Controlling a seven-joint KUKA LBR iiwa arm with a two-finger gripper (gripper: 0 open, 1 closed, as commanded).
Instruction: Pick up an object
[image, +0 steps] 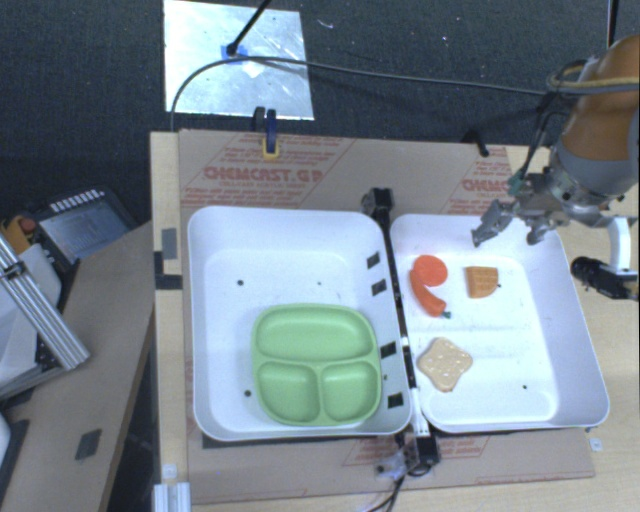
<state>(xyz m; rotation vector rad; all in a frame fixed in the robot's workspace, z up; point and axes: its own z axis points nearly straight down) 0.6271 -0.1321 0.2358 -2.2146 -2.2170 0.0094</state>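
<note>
Camera view looks down on two white bins side by side on the bench (170, 300). Nearest, a green plate (316, 364) with three sections lies in the left bin (215, 300). In the right bin (560, 350), a pale slice of toast (444, 363) lies near the front. Farther back are an orange carrot piece (431, 284) and a small brown cracker (481, 281), close but apart. Farthest back, the claw (513, 227) hangs over the right bin's back edge, spread wide, with nothing in it.
</note>
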